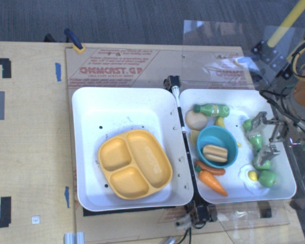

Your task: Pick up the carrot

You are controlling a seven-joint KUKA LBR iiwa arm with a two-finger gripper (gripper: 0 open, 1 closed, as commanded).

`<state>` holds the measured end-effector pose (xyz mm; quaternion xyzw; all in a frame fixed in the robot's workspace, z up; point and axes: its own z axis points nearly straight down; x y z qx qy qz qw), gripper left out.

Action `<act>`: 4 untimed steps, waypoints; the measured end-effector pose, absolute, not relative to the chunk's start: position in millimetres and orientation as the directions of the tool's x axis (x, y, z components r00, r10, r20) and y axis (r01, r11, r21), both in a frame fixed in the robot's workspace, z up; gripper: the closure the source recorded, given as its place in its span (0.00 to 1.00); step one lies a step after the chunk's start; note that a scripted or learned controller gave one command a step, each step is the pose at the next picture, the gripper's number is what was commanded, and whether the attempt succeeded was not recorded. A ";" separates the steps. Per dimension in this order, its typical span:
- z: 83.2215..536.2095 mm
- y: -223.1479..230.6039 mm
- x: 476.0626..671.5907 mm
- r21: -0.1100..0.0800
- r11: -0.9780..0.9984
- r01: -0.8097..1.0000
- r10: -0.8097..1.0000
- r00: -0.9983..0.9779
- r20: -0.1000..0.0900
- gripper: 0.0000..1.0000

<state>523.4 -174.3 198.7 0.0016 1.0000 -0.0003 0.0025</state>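
The carrot [213, 181] is orange and lies slanted near the front edge of the right bin [282, 187], just below the blue bowl [217, 145]. My gripper [263, 136] hovers over the right side of that bin, well to the right of the carrot and apart from it. It is open, with its metal fingers [257, 121] spread above some green toy vegetables [255, 139]. The carrot lies free, with nothing holding it.
The blue bowl holds a bun [215, 153]; a red piece [211, 170] lies between bowl and carrot. A green bottle [211, 110], a tan potato [195, 119], a fried egg [251, 176] and a green pear [267, 177] share the bin. The left bin [86, 136] holds a yellow divided tray [152, 159].
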 end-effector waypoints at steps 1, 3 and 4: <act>184.3 -73.4 480.4 0.004 0.985 -0.173 -0.173 -0.985 -0.001 0.00; 111.4 -92.2 492.4 -0.009 0.982 -0.191 -0.191 -0.981 -0.023 1.00; 109.7 -91.0 491.0 -0.006 0.981 -0.192 -0.192 -0.981 -0.019 0.00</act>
